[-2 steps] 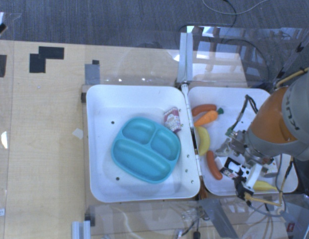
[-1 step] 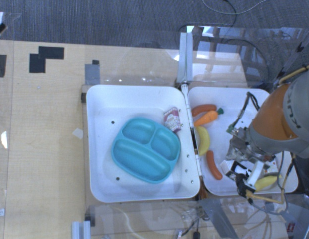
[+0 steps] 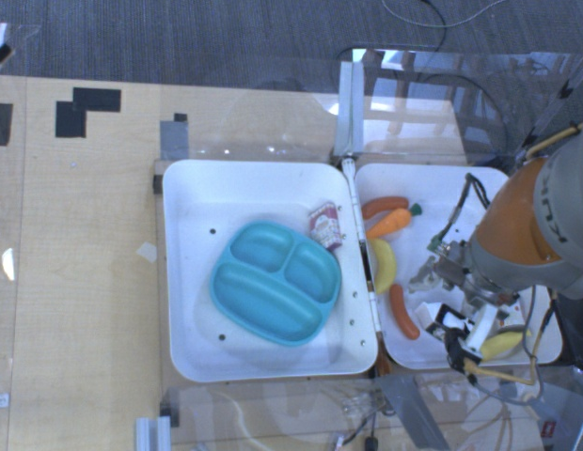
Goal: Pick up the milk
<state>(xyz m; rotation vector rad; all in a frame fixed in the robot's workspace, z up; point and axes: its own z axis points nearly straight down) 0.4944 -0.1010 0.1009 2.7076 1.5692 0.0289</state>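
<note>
Camera view: The milk [image 3: 326, 225], one small pinkish carton, lay in the left bin [image 3: 197, 252] by its right wall, toward the back right corner. It touched the back right rim of the blue plate [image 3: 273, 285] and was tipped, prob. propped there by the plate edge and the wall. The plate, 1 pc w/ three compartments, sat mid-bin at a slant with nothing on it.

The arm [image 3: 531, 224] reached over the right bin [image 3: 433, 186], so the gripper [image 3: 456, 332] hung low near that bin's front edge, well apart from the milk and across the divider. Couldn't tell if it was released or clenched; nothing visibly in its hold. Judged: the pick wasn't begun, and the arm needed to cross to the other bin.

Right bin count:
- 2 red sausages, one [image 3: 386, 205] near the back left corner, one [image 3: 402, 312] nearer the front.
- 1 carrot [image 3: 391, 222], just beside the back sausage.
- 1 yellow piece [image 3: 384, 263] along the left wall.
- 1 more yellow piece [image 3: 503, 344] by the front right corner, partly behind the gripper.

Food looked scattered loosely, no order. 2 bins in all, side by side.
</note>
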